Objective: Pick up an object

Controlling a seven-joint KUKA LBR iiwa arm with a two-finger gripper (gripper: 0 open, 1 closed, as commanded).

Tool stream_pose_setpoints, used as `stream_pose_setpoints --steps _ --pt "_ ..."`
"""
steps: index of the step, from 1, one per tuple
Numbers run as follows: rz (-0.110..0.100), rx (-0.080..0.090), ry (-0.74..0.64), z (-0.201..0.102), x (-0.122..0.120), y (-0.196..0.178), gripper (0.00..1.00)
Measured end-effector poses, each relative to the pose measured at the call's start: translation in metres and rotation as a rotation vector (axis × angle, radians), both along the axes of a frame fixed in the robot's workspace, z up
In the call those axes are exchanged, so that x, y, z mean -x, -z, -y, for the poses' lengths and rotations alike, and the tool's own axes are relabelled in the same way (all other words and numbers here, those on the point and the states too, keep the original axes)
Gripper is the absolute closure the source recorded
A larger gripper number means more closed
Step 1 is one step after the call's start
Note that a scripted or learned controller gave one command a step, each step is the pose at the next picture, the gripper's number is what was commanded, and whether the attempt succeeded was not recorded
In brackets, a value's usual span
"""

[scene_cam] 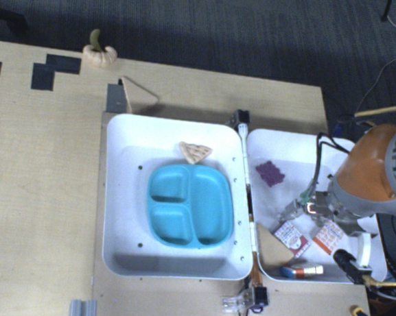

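Note:
The right bin (292, 150) holds a purple lumpy piece (270, 172) near its back left, a small red-and-white printed packet (292, 236), a second orange-and-white packet (328, 237), and a marker-like tube (303, 270) at the front edge. My gripper (309, 206) hangs low over the bin's middle, just above and between the two packets, to the right of the purple piece. Nothing shows between its fingers. The grey arm with its orange band (369, 165) reaches in from the right.
The left bin (123, 182) carries a blue three-compartment tray (189, 205) and a tan wedge-shaped piece (195, 151) behind it. A small squash-like toy (98, 54) sits on the bench at the back left. Cables run along the right bin's far side.

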State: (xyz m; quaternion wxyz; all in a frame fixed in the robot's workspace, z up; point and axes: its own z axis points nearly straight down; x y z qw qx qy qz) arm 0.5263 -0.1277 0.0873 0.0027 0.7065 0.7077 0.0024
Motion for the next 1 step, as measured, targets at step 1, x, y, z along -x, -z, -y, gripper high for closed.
stream_pose_setpoints --steps 1 --pt "0.007 0.002 -0.001 0.0001 -0.0024 -0.0117 1.0"
